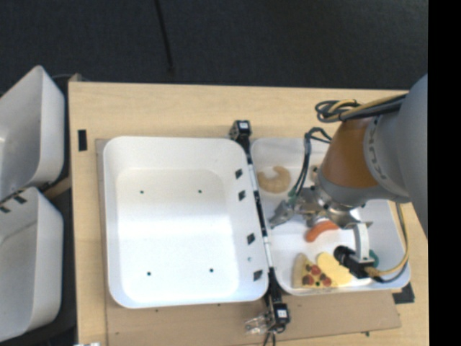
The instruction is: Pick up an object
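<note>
My gripper [287,212] hangs low over the right bin [288,148], near that bin's left wall and about halfway along it. A tan curled pastry-like piece [274,178] lies just beyond it, toward the bin's far end. A small orange-red sausage-shaped piece [322,229] lies right beside the gripper on the near side, partly under the wrist. A pizza slice with dark red dots [310,272] and a pale yellow wedge [334,267] sit in the bin's near corner. Nothing shows as held.
The left bin [115,157] is a wide white tray with a few dark specks on its floor. Black clips [240,129] line the divider between the bins. My grey and orange arm [360,157] covers much of the right bin's right side.
</note>
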You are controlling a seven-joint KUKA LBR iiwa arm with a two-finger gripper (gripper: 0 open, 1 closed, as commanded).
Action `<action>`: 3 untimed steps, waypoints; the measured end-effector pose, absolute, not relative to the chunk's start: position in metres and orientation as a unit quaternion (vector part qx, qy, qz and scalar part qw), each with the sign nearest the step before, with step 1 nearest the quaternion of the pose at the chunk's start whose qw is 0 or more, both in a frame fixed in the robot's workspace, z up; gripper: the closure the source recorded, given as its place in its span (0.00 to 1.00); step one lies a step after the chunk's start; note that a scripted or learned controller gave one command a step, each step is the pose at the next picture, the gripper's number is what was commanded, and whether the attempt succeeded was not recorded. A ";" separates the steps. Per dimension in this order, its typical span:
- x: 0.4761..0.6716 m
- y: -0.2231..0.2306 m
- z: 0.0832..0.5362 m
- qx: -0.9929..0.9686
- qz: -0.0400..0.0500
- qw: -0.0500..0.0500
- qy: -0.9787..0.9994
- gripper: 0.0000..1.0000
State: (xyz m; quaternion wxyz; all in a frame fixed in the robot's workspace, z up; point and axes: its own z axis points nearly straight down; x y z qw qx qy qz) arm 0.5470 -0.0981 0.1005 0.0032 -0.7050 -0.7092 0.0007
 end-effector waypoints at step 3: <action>0.577 -0.231 0.102 -0.706 -0.001 -0.005 -0.708 0.00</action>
